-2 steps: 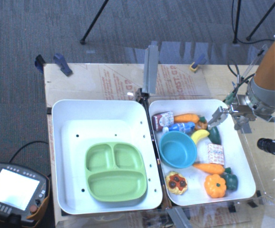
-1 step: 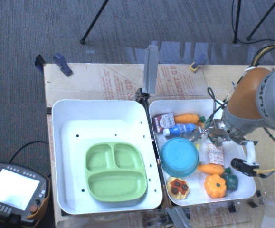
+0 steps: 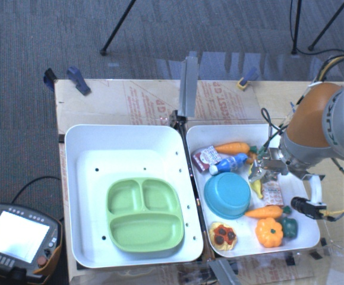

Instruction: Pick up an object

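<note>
My gripper (image 3: 261, 172) hangs low in the right bin (image 3: 305, 237), near its right-centre, reaching in from the right. Just below it lies a yellow banana (image 3: 257, 188), partly hidden by the gripper. Next to it is a blue bowl (image 3: 227, 195). A blue-and-white bottle (image 3: 226, 164) and a red packet (image 3: 207, 156) lie left of the gripper, with a carrot (image 3: 233, 148) behind them. A second carrot (image 3: 265, 212), an orange pumpkin (image 3: 269, 232), a green pepper (image 3: 289, 227) and a pizza slice (image 3: 223, 235) sit along the front.
The left bin (image 3: 82, 153) holds a green divided plate (image 3: 144, 215). A grey post (image 3: 189, 88) rises behind the wall between the two bins. A teach pendant (image 3: 18, 236) sits on the floor at lower left.
</note>
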`<state>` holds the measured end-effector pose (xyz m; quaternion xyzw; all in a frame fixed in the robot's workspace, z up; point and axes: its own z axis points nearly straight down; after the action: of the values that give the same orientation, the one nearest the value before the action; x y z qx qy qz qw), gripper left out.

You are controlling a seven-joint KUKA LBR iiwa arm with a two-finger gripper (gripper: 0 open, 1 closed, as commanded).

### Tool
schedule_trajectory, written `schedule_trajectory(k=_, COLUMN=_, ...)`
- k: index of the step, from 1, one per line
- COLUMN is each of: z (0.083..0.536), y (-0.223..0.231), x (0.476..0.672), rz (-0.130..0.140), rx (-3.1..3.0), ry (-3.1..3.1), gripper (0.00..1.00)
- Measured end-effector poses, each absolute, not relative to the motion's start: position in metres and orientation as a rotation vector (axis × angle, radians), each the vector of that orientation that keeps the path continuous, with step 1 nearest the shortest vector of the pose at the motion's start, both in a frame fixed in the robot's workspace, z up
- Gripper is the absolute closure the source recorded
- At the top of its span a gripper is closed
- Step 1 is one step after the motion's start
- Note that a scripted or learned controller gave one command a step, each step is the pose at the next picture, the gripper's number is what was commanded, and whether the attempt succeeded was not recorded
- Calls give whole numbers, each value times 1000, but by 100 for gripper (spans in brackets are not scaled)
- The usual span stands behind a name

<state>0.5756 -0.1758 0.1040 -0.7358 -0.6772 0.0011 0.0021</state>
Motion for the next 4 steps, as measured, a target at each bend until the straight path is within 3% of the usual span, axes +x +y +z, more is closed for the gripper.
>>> schedule_trajectory(k=1, z=214, y=-146, x=608, rz=-4, rx=-2436, ry=-1989, gripper=100)
schedule_trajectory(k=2, z=208, y=-146, x=605, rz=8, rx=-2431, ry=-1983, gripper=0)
schedule_trajectory(k=3, z=150, y=-176, x=607, rz=8, rx=-2221, ry=-2210, gripper=0)
schedule_trajectory(k=4, z=103, y=-187, x=621, rz=-9, rx=-2167, ry=-2281, gripper=0)
